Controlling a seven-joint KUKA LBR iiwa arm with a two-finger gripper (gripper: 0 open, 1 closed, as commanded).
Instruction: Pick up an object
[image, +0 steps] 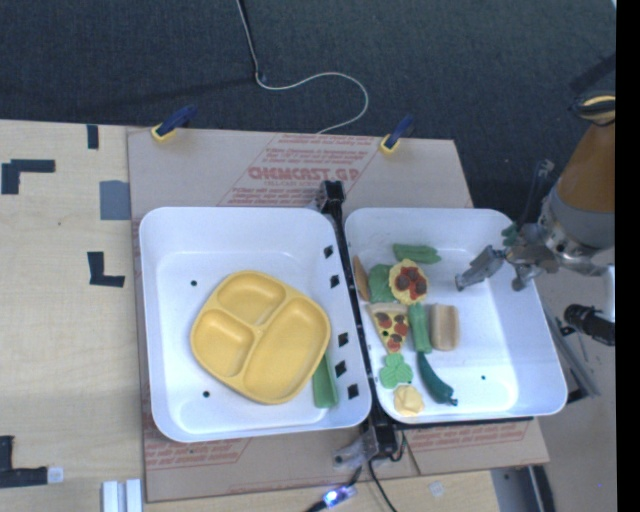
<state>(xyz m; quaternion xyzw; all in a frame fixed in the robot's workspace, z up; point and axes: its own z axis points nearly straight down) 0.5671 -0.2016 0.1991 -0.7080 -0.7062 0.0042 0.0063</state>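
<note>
The right bin (520, 350) holds several toy foods along its left half: a green leaf (415, 253), a yellow and red round piece (407, 282), a pizza slice (390, 325), a tan bun (444, 326), a green clover shape (396, 373), a dark green pod (436, 382) and a small yellow piece (408, 399). My gripper (495, 277) hangs over the upper right part of this bin, to the right of the round piece. It is open, with nothing between its fingers.
The left bin (170, 300) carries a yellow divided plate (262, 335) with a green stick (324, 381) beside it at the bin's right wall. An orange strip (360, 278) leans on the right bin's left wall. A white cable (320, 85) lies behind the bins.
</note>
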